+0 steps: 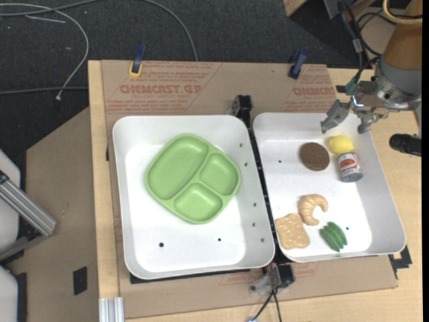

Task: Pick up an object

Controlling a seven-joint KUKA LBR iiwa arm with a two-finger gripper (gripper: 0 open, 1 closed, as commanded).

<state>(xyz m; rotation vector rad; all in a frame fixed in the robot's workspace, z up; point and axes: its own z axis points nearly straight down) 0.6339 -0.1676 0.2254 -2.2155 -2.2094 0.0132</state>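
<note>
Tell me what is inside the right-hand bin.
The right bin holds a brown disc, a yellow piece, a small can, a croissant, a cracker and a green item. The open gripper hangs over its far edge, covering a patch of the rim.

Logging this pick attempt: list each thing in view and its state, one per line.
claw: open, holding nothing, above right bin
green plate: flat in left bin
brown disc: flat
lemon: beside the can
can: on its side
croissant: lying flat
cracker: flat
green pepper: lying flat
</note>
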